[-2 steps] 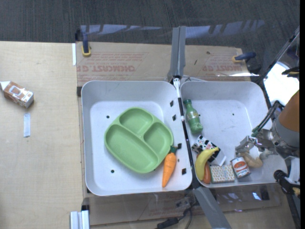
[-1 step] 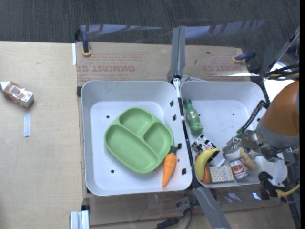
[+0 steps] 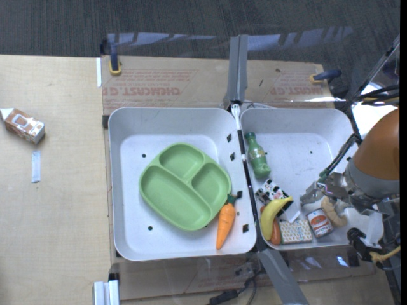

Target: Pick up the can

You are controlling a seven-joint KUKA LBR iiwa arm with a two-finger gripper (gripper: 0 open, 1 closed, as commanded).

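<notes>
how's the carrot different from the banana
The orange toy carrot lies in the left white bin, beside the green divided plate; the yellow banana lies in the right white bin, crowded among other items. The carrot is straight and tapered; the banana is curved. The carrot has a green top; the banana has a dark tip. Both are elongated and lie near the divider between the bins.

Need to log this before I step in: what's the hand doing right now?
Hand: over the right bin, right by the can; open or closed cannot be told.
</notes>
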